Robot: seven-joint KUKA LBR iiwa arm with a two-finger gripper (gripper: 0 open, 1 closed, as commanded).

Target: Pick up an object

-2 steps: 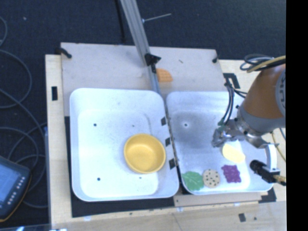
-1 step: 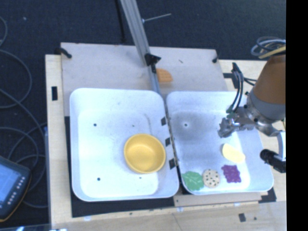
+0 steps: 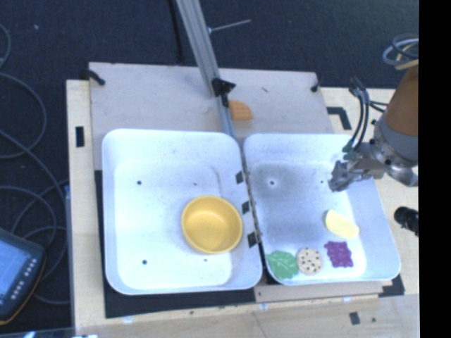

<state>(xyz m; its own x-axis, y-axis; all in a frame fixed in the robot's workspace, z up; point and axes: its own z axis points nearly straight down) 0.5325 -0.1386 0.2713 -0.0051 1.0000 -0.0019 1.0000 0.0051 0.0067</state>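
Four small objects lie in the right bin (image 3: 366, 189), all near its front edge. The yellow piece (image 3: 341, 224) is closest to the right wall. In front of it, in a row along the front wall, are a purple piece (image 3: 339, 253), a round cookie with dark dots (image 3: 309, 260) and a green piece (image 3: 282, 263) in the front left corner. The cookie is just beside the green piece, and the purple piece is a little apart from the cookie.

The gripper (image 3: 341, 178) is over the right half of this bin, behind the yellow piece and apart from it. Nothing is seen in the gripper. Whether it is open or closed, I cannot tell, because it looks only like one dark grey shape. The grey arm (image 3: 398, 136) comes in from the right, with black cables beside it.

In the left bin (image 3: 134, 160) a yellow bowl (image 3: 211, 224) stands upright, near the front right part, close to the wall between the two bins.

Behind the bins, on the pale board (image 3: 155, 97), a small orange object (image 3: 240, 111) lies just beside a slanted metal pole (image 3: 197, 34). At the bottom left corner, on the dark floor, there is a device with a screen (image 3: 14, 273), and cables run near it.
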